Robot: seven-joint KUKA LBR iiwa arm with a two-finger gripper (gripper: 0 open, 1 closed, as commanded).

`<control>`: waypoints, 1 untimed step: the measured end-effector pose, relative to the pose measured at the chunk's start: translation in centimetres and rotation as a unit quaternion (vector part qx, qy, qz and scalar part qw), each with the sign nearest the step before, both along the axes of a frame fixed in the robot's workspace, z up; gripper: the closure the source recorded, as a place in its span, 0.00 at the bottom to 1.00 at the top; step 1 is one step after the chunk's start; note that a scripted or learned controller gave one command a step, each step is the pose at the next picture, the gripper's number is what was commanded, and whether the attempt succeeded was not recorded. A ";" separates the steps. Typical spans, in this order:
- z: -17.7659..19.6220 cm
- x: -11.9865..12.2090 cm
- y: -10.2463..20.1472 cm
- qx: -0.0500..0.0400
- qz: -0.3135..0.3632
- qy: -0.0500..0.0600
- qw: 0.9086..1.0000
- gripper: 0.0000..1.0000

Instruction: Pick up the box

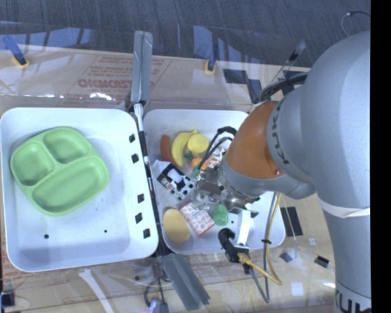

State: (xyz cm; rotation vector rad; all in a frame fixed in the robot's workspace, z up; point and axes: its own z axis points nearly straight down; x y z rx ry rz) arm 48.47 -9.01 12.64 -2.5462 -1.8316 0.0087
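A small red-and-white box [197, 219] lies flat near the front of the right bin [154, 119]. My gripper [208, 193] reaches down into this bin just above and behind the box, with the grey wrist and orange band [257, 145] covering most of it. A green object [219, 214] sits right beside the box, under the gripper. A black-and-white patterned box [173, 178] lies to the gripper's left.
The right bin also holds a yellow toy [186, 145], an orange carrot-like piece [165, 147] and a pale yellow round item [175, 225]. A green divided plate [58, 169] rests in the left bin [13, 246]. Cables [260, 266] hang past the bin's front right.
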 end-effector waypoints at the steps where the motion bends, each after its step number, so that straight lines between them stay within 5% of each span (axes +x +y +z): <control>1: 0.0 0.0 0.0 0.000 0.000 0.000 1.000 0.00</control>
